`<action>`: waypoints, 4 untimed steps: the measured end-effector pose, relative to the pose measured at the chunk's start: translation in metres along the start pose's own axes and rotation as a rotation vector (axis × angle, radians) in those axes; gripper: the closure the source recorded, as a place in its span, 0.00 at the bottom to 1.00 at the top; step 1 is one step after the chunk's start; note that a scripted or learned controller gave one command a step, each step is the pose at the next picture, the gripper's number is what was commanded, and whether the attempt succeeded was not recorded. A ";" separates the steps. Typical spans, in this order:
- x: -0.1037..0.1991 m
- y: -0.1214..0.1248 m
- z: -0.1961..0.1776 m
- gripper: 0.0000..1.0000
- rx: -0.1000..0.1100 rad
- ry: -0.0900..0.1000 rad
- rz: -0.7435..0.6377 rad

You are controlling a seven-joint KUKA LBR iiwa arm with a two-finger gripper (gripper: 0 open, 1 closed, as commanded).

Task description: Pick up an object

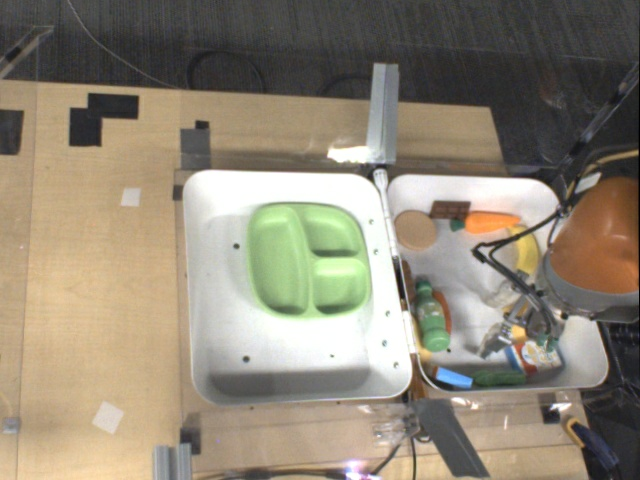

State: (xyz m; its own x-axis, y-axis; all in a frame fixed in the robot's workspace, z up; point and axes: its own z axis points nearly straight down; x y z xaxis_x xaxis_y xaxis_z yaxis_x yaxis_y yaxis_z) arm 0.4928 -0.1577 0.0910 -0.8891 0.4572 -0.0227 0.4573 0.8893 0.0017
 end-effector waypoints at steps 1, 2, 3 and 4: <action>0.000 0.082 0.000 0.00 -0.008 0.003 -0.063; -0.005 0.083 -0.014 1.00 -0.011 -0.012 -0.068; -0.032 0.026 -0.126 1.00 -0.004 0.009 -0.393; -0.013 -0.034 -0.003 1.00 0.001 0.015 0.086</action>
State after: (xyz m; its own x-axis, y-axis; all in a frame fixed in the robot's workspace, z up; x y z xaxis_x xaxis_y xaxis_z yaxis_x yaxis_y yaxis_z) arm 0.4889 -0.1936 0.0945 -0.8468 0.5319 -0.0072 0.5319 0.8468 0.0023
